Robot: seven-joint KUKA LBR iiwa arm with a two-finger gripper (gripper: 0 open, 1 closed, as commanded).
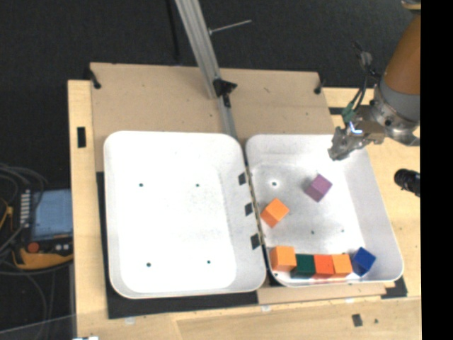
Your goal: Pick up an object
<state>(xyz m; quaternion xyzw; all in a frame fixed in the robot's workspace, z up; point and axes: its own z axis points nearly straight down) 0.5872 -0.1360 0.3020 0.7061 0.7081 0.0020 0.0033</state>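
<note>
The right bin (pixel 368 190) holds a purple cube (pixel 318 187) near its middle and an orange cube (pixel 274 212) by its left wall. Along its front edge sit an orange block (pixel 284 257), a dark green block (pixel 305 265), two more orange blocks (pixel 333 264) and a blue block (pixel 362 260). My gripper (pixel 342 147) hangs over the far right corner of that bin, up and to the right of the purple cube, with nothing seen between its fingers.
The left bin (pixel 113 190) lies beside the right one. A slanted metal pole (pixel 202 41) rises behind the bins. A blue box and cables (pixel 46 218) sit off the bench at the left.
</note>
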